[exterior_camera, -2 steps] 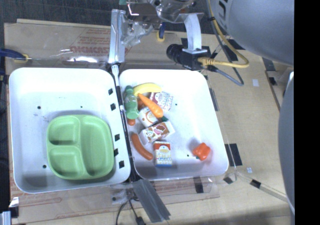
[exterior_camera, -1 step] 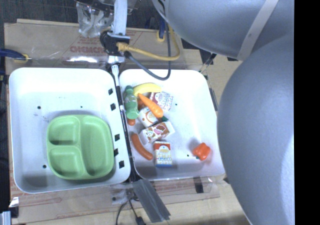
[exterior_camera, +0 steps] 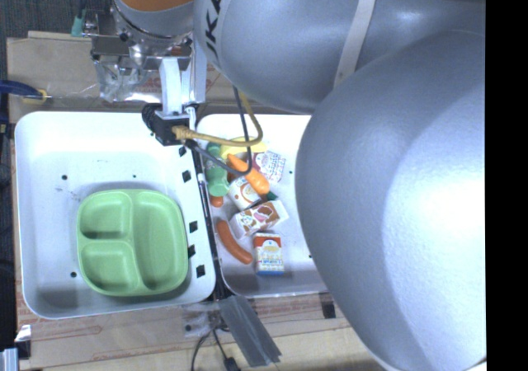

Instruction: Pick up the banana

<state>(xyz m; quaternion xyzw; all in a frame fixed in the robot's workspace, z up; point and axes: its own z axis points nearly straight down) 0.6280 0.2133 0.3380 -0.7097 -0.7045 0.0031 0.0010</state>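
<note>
View: camera view
Banana [exterior_camera: 238, 145]: upper centre, at the right bin's [exterior_camera: 289, 283] top end, partly hidden.
Gripper [exterior_camera: 115, 85]: upper left, over the left bin's [exterior_camera: 33, 196] far rim; whether wide or narrow, cannot tell.
Risk: the carrot [exterior_camera: 254, 178] just beside the banana could be grabbed instead.

1. The one camera is sitting fixed above the worktop [exterior_camera: 107, 332], looking down on it at a slant.
2. It is taking in two bins side by side: the first bin [exterior_camera: 49, 126] is filling the picture's left half, and the second bin [exterior_camera: 285, 283] is lying just beside it toward the middle.
3. The arm [exterior_camera: 396, 155] is reaching in from the picture's right, looming close to the lens and covering part of the second bin.
</note>
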